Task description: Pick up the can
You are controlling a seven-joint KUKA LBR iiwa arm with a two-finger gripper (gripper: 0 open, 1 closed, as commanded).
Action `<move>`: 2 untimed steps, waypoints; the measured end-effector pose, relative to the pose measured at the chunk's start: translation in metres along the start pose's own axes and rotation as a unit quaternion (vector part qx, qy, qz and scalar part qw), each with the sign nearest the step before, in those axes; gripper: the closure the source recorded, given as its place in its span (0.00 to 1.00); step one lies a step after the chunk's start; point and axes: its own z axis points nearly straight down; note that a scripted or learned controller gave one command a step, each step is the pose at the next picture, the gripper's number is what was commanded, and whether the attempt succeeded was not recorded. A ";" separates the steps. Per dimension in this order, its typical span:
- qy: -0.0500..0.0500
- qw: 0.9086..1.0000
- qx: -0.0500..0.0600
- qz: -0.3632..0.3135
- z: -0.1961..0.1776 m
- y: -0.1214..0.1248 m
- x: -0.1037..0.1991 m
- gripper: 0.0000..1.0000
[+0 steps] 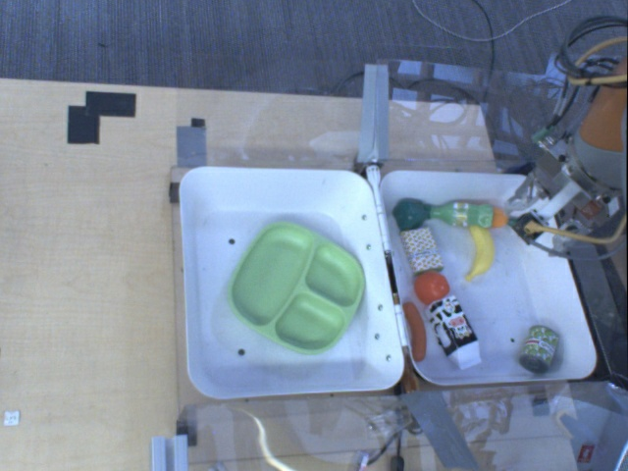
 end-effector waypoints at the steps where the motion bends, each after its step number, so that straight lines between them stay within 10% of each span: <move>1: 0.007 0.998 -0.009 -0.061 0.087 -0.009 -0.018 0.00; 2: 0.001 0.999 -0.001 -0.049 0.101 -0.064 -0.075 0.00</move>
